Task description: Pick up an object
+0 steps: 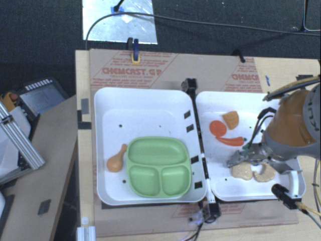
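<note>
In the right bin [220,102] lie an orange-red round slice [217,128], a tan-orange chunk [231,119], a red carrot-like stick [229,140] and two beige cookie-like pieces [242,171] [264,173]. My gripper [239,157] hangs low at the right side of that bin, just above the beige pieces and right of the red stick. The arm's orange band [291,119] and grey wrist hide part of the bin. Nothing is seen between the fingers.
The left bin [140,97] holds a green divided plate [158,165] and a tan drumstick-shaped toy [117,159] at its left. A black divider [195,134] runs between the bins. Cables trail at the right edge and below the bins.
</note>
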You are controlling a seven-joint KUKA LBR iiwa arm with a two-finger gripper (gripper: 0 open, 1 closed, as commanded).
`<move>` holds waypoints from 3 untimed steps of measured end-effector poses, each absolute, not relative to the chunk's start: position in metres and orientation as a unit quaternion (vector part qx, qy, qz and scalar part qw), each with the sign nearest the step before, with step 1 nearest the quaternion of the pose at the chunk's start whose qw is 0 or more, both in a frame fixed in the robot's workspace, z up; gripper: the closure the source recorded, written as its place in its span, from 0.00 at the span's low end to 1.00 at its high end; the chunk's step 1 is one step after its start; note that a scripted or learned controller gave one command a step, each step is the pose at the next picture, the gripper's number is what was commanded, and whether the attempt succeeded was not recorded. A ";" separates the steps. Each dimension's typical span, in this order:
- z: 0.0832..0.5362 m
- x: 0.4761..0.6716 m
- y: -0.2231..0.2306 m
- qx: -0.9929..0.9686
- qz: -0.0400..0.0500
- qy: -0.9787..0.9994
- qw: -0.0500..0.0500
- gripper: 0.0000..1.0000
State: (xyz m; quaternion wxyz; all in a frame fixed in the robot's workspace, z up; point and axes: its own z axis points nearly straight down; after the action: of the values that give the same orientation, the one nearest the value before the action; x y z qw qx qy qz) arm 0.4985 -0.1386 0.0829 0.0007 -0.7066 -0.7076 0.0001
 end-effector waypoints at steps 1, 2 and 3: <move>0.095 0.499 -0.139 -0.707 -0.001 -0.708 -0.001 1.00; 0.158 0.504 -0.139 -0.706 -0.002 -0.708 -0.003 1.00; 0.208 0.499 -0.134 -0.706 -0.002 -0.709 -0.003 1.00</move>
State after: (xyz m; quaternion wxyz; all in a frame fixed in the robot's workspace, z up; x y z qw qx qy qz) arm 0.4987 -0.1340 0.2077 -0.0030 -0.7056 -0.7086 -0.0019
